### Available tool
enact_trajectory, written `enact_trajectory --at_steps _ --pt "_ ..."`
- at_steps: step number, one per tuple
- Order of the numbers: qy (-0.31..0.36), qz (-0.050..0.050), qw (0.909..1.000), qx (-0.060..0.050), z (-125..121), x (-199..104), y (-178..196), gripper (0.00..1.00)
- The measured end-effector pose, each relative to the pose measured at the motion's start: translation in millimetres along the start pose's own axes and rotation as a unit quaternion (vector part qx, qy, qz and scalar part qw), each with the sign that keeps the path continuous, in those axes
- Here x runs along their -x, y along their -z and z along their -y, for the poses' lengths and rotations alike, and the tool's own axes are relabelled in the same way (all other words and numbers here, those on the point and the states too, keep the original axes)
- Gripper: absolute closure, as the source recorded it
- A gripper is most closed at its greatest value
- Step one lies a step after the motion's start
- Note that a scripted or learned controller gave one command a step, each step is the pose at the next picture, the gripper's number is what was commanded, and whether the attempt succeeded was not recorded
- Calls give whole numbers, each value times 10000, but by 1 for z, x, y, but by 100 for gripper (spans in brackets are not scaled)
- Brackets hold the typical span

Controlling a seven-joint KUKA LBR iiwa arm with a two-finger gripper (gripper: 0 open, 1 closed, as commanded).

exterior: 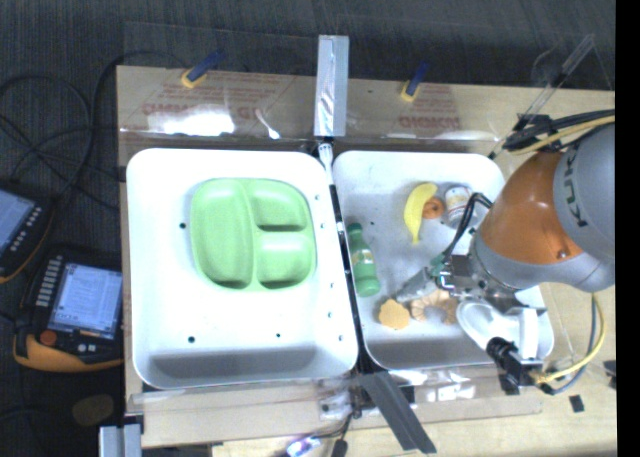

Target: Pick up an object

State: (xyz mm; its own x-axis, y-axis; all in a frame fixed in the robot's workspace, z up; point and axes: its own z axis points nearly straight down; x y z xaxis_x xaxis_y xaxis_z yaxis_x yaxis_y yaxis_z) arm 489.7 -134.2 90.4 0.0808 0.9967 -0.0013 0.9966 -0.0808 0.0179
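Observation:
The right bin (pixel 385 170) holds several small things. A yellow banana (pixel 418 210) lies near its back, with a small orange piece (pixel 433 209) touching it and a pale round can (pixel 457 199) just to the right. A green bottle (pixel 361 261) lies along the bin's left wall. A tan round piece (pixel 394 314) sits near the front, with more tan bits (pixel 438 306) beside it. My gripper (pixel 425 288) is low in the bin, just above and right of the tan piece, below the banana. The wrist hides what lies directly under it.
The left bin (pixel 160 335) carries a green divided plate (pixel 252 232) at its middle. A ridge separates the two bins. The orange-banded arm (pixel 530 220) covers the right bin's right side. A metal post (pixel 332 85) stands behind the bins.

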Motion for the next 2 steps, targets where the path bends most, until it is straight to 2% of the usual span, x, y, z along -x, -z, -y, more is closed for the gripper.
enact_trajectory --at_steps 1,2 --pt "1 -10 10000 -16 0 -1 8 100" --pt "-364 4 9993 -108 1 -68 128 100"
